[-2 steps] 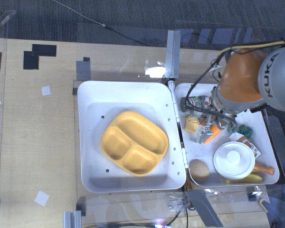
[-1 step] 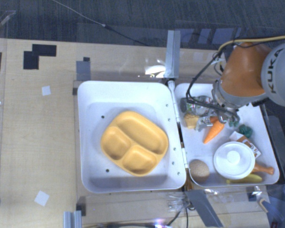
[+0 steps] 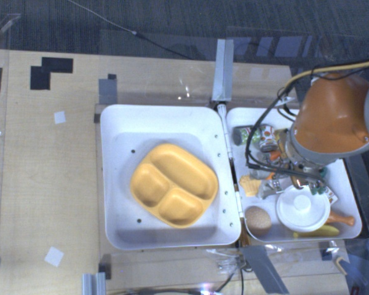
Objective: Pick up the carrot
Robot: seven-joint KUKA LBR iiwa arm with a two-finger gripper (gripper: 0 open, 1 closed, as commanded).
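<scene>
the slim orange carrot (image 3: 343, 219) lies in the right shallow white bin (image 3: 341, 235), against its near-right wall just right of the round white cup (image 3: 302, 208). the arm's jaws sit hidden under the orange-banded wrist (image 3: 332, 118), above the cup; their state i cannot tell.

You look down on a pale wooden bench (image 3: 43, 183) that fills most of the frame. Along the top runs a dark carpet floor (image 3: 172, 5), crossed by a thin cable (image 3: 98, 18) slanting from upper left toward the middle. On the bench at upper left you see black square marks (image 3: 49, 71), and small pale tape squares (image 3: 60, 117) lie at left and lower left. A grey metal post (image 3: 222, 69) stands at upper centre. Clear sheeting over the bench catches faint glare near the middle top.
</scene>
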